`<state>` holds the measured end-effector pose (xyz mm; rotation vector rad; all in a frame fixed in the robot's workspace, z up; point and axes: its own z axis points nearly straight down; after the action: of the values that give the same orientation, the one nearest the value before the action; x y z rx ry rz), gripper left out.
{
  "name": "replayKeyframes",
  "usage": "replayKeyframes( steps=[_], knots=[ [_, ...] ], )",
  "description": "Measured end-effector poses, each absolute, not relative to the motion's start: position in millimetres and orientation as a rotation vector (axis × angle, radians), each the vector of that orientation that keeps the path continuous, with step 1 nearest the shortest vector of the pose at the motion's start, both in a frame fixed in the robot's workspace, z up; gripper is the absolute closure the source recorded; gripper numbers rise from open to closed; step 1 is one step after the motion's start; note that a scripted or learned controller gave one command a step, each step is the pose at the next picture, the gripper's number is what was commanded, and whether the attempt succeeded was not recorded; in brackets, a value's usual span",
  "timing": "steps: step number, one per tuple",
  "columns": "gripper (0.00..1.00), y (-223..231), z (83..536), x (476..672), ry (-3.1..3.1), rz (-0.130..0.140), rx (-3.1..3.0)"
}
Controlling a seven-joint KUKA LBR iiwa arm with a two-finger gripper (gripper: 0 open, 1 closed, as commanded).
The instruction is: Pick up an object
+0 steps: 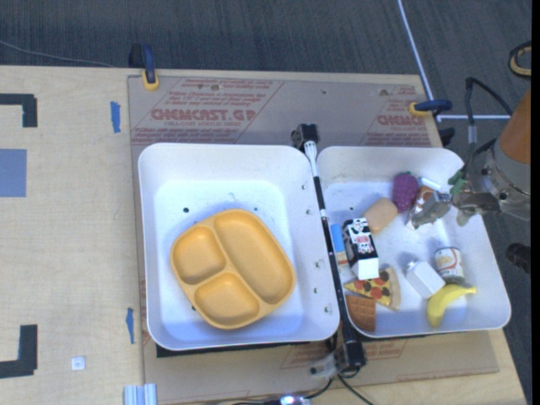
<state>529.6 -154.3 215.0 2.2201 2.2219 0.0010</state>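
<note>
Two shallow white bins sit side by side on the bench. The left bin (160,192) holds a yellow three-compartment plate (232,268), lying flat near its centre. The right bin (498,306) carries the clutter from which we judge one object is to be taken: a purple grape bunch (406,190) at the far side, a tan bread-like piece (381,215) just left of it, a black-and-white carton (361,243) beside the dividing wall, a pizza slice (377,289) and waffle-like piece (361,310) at the near edge, a small labelled can (448,262), a white block (423,278) and a banana (445,302) at the near right.

The gripper (439,205) reaches in from the right and hangs low over the far right of this bin, just right of the grapes. Its fingers look spread, with nothing visibly between them. We judge that this placement sets up a descent on the grapes or a neighbouring item; no object is yet lifted.
</note>
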Motion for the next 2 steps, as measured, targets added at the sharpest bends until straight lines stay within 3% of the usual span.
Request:
replayKeyframes(
  steps=[1,2],
  knots=[
    [0.0,-201,143,512.7,2.221,-0.001,2.223],
    [0.0,-195,95,510.2,2.22,0.001,2.221]
  ],
)
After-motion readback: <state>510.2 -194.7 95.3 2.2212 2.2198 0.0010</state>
